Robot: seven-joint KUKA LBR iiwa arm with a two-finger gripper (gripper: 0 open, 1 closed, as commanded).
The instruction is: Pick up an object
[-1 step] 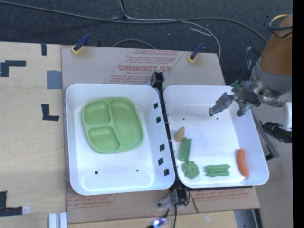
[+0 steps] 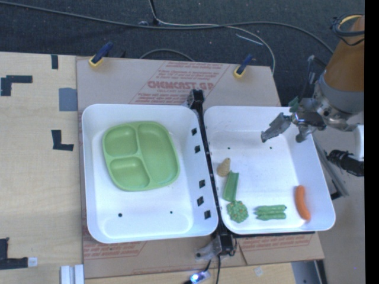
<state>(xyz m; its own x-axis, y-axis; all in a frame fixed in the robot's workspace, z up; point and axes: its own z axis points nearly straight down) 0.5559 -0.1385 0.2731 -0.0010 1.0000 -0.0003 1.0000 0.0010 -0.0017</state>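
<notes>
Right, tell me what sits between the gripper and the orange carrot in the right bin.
In the camera view, nothing: the stretch from the gripper down to the orange carrot is bare white floor of the right bin.

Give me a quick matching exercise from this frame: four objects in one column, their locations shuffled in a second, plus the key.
Things:
1. green divided plate
2. carrot
3. broccoli floret
4. gripper

Places:
A. lying by the right wall of the right bin
B. above the far right corner of the right bin
C. in the left bin
D. near the front edge of the right bin, beside the divider

Pairs: 1-C, 2-A, 3-D, 4-B
</notes>
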